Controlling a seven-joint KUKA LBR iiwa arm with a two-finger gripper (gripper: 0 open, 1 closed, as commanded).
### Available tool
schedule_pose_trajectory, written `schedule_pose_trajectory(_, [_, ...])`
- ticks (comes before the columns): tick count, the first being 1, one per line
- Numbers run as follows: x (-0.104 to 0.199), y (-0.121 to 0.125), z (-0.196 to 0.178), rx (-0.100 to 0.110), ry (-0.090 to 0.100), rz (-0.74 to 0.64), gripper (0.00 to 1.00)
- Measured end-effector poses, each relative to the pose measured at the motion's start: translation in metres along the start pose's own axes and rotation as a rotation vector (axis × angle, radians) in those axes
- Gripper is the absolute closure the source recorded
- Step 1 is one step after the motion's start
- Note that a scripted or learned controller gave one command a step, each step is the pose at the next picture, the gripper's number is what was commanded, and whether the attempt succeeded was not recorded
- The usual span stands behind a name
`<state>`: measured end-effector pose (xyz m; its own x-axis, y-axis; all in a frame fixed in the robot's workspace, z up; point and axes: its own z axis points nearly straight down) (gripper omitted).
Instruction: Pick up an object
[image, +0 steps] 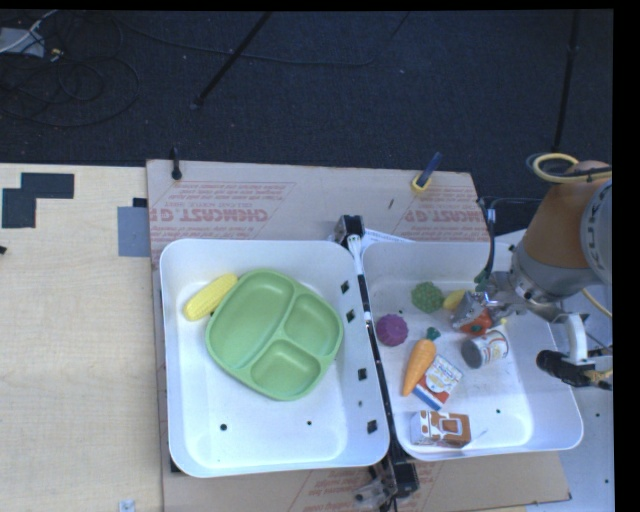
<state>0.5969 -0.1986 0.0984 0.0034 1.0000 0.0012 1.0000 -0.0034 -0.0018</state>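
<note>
**Fingers low in the right bin, among the toy food**

Where the grey arm with its orange band (558, 225) reaches in from the right, its metal fingers (478, 315) are down in the right white bin (560, 430), and whether they are spread or pressed together I cannot tell, for the tips blur into a small red-orange toy piece (479, 323) lying at them. Nothing can be seen clearly pinched between them. Just beside, toward the near side, lies a small white-and-grey can on its side (486, 350). A small yellow piece (455, 298) and a green broccoli toy (428, 296) sit just to the left of the fingers. Further left is a purple round toy (391, 329), and near it an orange carrot with a green top (420, 364), tilted. A white-and-orange carton (441, 380) touches the carrot's lower end, and a brown-and-white box (441, 429) lies near the front wall.

In the left white bin (200, 440) a green divided plastic plate (274, 333) rests, with a yellow corn cob toy (208, 296) at its upper left edge. Both bins stand on a cardboard-covered bench (300, 200).
</note>
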Motion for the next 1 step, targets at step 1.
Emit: schedule_pose_trajectory(1, [0.0908,0.0093,-0.0393,0.001,0.000,-0.005,1.00])
